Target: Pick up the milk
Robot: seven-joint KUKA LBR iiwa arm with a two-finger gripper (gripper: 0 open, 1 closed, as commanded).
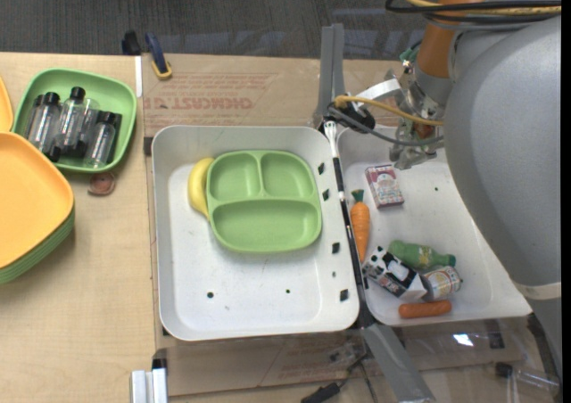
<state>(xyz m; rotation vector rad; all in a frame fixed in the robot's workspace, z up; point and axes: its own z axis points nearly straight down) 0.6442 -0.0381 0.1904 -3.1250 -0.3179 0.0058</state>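
The milk [390, 273] - I took it to be the small carton with black and white cow patches - lay on its side in the right bin [464, 214], near the front edge. It was packed in closely: a green bottle [421, 256] lay just behind it, a can [442, 283] was touching it or almost touching it on the right, and a red sausage [425, 309] lay just in front. A carrot [359, 224] lay along the bin's left wall, and a red and white box [384, 187] sat further back.

The gripper [413, 153] hung over the back of this bin, near the box and well apart from the milk. I could not tell if it was released or clenched, because cables and the wrist covered it; nothing was seen in its grasp.

The risk, as I judged it, was the crowding. A descent on the milk could strike the bottle or the can, or close on the wrong thing - and the lying carton could slip out of the grasp. The red and white box could also be mistaken for the target, being so much nearer.

The left bin [178, 294] held a green divided plate [263, 201] with something yellow [197, 185] beside it. On the wooden bench [80, 330] stood a green tray of small bottles [76, 120] and stacked orange plates [31, 205]. Grey carpet lay behind.
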